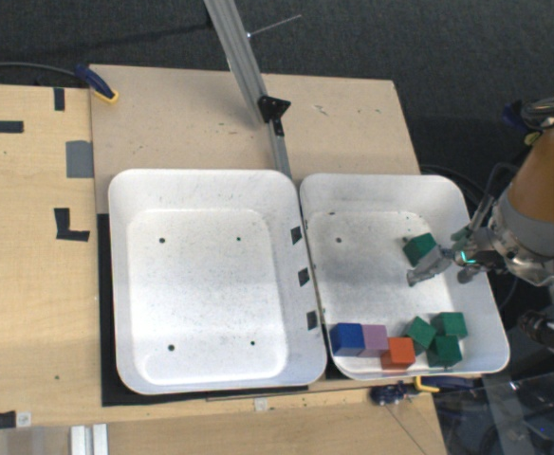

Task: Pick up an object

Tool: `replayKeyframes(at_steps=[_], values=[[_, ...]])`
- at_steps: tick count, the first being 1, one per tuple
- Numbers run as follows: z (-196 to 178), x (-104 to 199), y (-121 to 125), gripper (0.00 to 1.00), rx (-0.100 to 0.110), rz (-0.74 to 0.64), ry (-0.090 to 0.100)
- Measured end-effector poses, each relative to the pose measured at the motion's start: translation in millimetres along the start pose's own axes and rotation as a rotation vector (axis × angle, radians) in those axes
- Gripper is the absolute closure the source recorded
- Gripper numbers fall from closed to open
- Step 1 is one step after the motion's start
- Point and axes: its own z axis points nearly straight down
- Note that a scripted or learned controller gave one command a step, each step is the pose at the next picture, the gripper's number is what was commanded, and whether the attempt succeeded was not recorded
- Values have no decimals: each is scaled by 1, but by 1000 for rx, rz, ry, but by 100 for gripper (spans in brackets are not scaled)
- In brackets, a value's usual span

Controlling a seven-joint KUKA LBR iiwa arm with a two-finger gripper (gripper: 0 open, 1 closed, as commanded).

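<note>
Where gripper [438, 265] reaches: small green cube [419, 248], matte.

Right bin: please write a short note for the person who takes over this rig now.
Pincer: low over the right bin, beside a lone green block; no block is seen between its fingers.
Things: blue block, purple block, orange block and three more green blocks lie along the near wall. Left bin stands beside it.
Done: nothing lifted.
Left: grasp one block and raise it.

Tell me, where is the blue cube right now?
The blue cube sits in the right bin, at its near left corner, with a purple cube touching its right side.
</note>
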Motion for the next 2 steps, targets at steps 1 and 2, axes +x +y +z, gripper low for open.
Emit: replayKeyframes(at_steps=[1, 2], values=[[47, 8, 3, 0, 5, 1, 0], [91, 6, 0, 0, 5, 2, 0]])
